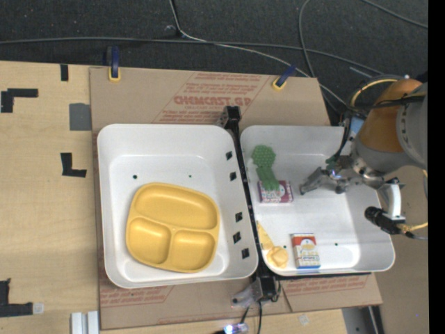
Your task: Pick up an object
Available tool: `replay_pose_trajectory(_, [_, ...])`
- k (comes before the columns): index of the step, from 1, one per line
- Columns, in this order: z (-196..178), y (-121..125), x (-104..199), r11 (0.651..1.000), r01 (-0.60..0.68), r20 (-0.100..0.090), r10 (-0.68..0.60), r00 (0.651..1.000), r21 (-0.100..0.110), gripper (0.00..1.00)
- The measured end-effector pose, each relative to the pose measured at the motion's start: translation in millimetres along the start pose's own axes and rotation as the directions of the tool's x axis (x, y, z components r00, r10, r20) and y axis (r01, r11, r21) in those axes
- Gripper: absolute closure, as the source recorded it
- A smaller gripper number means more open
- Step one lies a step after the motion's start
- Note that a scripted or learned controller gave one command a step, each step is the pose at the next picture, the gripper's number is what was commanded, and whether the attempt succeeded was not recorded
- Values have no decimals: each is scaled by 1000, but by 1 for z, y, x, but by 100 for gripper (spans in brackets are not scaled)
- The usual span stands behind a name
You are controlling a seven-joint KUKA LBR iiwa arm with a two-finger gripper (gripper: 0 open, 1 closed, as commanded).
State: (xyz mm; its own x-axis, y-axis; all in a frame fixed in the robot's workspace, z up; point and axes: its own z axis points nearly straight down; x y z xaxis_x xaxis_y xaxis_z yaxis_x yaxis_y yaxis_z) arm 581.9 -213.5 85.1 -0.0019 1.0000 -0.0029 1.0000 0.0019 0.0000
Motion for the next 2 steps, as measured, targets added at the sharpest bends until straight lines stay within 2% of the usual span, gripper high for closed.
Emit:
replay_pose_trajectory(1, [-12, 1, 0, 1000, 0, 3, 0, 1000, -5, 100])
replay_pose_trajectory(2, [-55, 5, -4, 1000, -1, -2, 1, 1000, -2, 100])
